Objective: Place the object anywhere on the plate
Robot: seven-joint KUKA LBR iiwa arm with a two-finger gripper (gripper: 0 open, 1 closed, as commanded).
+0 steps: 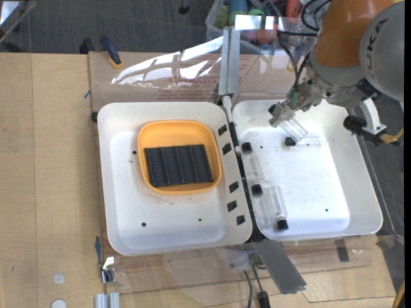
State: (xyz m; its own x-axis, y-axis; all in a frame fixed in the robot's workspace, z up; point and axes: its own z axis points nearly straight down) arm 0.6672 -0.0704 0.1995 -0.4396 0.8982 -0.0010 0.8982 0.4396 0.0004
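Tool [287, 112] over right bin [334, 191] at 12 o'clock, grip unclear, "KU" lettering on arm [379, 31], dark ridged slab [178, 165] on orange plate [151, 136].

Bright light from above – the white bins [308, 191] glow, the clear sheet [173, 66] behind them shines with glare – shadows stay soft.

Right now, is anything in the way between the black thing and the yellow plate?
No. The black ridged object already lies on the yellow plate in the left bin. The gripper is over the right bin.
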